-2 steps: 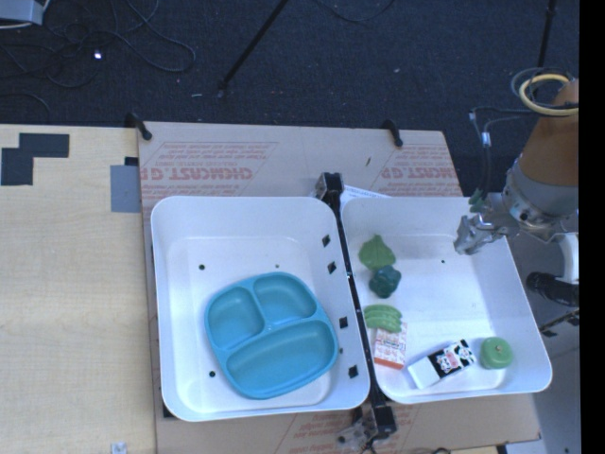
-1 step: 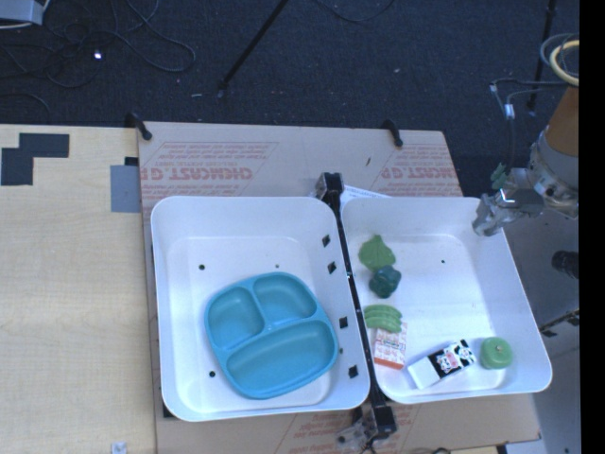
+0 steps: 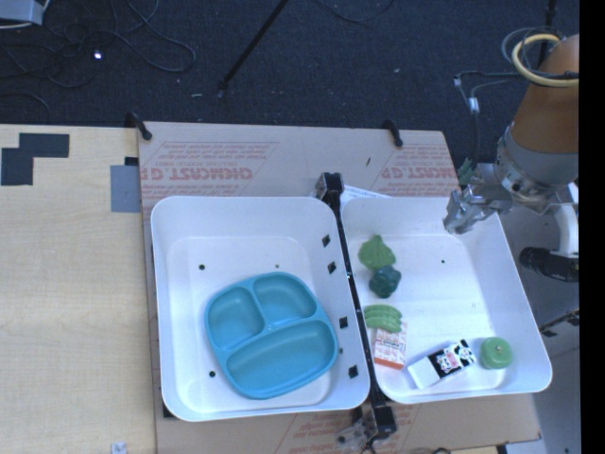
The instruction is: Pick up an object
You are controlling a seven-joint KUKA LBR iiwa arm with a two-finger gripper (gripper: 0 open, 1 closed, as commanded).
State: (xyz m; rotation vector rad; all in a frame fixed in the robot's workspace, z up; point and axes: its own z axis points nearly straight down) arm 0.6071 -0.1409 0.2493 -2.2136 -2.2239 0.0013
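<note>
The gripper hung over the far right corner of the right bin, right about at its rim, with the grey arm and its orange band coming in from the right; honestly I couldn't tell if the fingers were apart or together, the thing was just too small and dark, and nothing was visibly between them. All the pickable stuff sat in that right bin: a light green leafy toy near the left wall, a dark teal lump touching it just on the near side, then a green pod-shaped piece, and a small orange-and-white packet right below that. Along the near edge lay a little black-and-white carton with a round green piece just beside it toward the near right corner. The left bin carried a blue divided plate, sitting toward its near right part.
</note>
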